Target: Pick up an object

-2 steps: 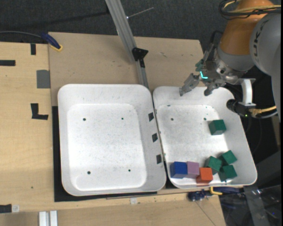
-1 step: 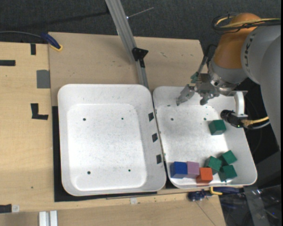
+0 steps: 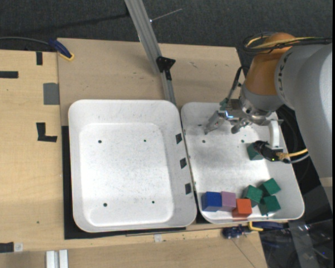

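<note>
Two shallow white bins [image 3: 128,108] sit on a tan wooden bench, where the grey arm's two-finger gripper [image 3: 223,124] hangs spread apart and holding nothing over the right bin's far end, well apart from the small coloured blocks [image 3: 228,200] clustered near its front edge.

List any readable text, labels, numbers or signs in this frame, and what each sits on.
None readable.
Blue block, purple block, orange block, green blocks: plain faces, no print.
Black tape marks on the bench: shapes, not letters.
Both white bins: only dots and speckle.
Arm and gripper: no marking legible.
</note>
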`<state>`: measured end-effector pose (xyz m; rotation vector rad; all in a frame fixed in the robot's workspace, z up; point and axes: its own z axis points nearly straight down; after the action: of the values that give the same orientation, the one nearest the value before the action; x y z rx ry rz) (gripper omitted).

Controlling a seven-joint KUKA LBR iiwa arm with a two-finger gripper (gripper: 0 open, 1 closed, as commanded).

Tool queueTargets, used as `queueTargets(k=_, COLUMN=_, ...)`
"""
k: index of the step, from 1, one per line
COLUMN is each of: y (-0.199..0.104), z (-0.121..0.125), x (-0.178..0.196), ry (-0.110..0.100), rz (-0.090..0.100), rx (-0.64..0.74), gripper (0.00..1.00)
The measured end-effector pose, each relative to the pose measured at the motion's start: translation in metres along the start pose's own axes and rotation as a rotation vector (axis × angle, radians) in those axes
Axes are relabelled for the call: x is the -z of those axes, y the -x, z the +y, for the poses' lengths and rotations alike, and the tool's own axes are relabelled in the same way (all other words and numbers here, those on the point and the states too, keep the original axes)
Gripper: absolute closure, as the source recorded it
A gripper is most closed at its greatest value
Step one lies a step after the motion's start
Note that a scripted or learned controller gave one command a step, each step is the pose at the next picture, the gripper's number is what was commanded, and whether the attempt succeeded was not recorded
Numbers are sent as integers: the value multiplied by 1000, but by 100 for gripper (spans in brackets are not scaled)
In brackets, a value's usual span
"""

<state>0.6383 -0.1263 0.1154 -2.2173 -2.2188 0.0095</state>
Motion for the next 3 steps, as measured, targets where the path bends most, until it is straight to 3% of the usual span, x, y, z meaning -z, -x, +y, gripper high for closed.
queueTargets(k=1, y=-1, z=-1, x=-26, ry=3, rz=0, rx=1, gripper=0)
queueTargets(k=2, y=-2, z=0, x=-14, ry=5, rz=1, rx=2, gripper=100)
queueTargets(k=3, y=-4, z=6, x=48, ry=13, rz=0, rx=1, gripper=100)
